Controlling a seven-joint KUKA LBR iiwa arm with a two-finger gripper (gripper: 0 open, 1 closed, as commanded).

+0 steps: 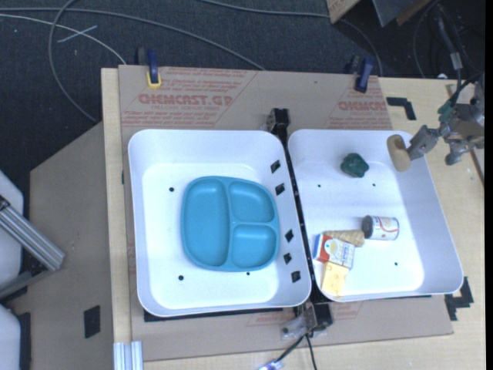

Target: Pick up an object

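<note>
Camera view, I see left bin [146, 168] holding blue divided plate [229, 223], right bin [431, 206] holding green lump [354, 164], small can [381, 227], snack packets [337, 257], all well left of my gripper [454, 133] at right rim, grip state I cannot tell

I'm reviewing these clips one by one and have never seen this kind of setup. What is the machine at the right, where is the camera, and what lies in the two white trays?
One camera looks down at a slant on a bench with two shallow white bins. The left bin holds a blue divided plate. The right bin holds a dark green lump, a small can lying on its side, and a red and yellow packet near the front edge. At the right edge, the metal piece is the robot arm's gripper, above the right bin's far corner. Nothing visible sits between its fingers, so no object is picked up yet.
</note>
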